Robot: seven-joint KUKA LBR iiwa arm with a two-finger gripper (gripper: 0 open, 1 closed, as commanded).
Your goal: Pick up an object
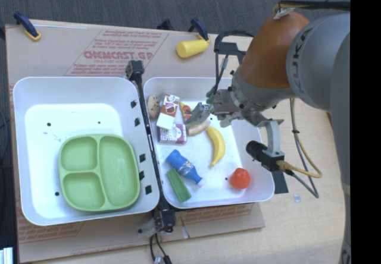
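Note:
My gripper [205, 113] reaches down into the right bin [257, 192], over its upper middle, just above the top end of a yellow banana [216, 145]. A small red and brown item [195, 120] lies right at the fingertips; whether it is held I cannot tell. Left of it lie a red and white packet [168, 119] and a pale round piece [153, 104]. Lower down are a blue bottle [183, 167], a green stick [178, 185] and a red tomato [240, 178].
The left bin [36, 93] holds a green divided plate [98, 172]. A yellow cylinder [191, 47] lies on the bench behind the bins, with blue clamps [27, 25] along the cardboard edge. The arm's grey and orange body [286, 60] overhangs the right bin's upper right corner.

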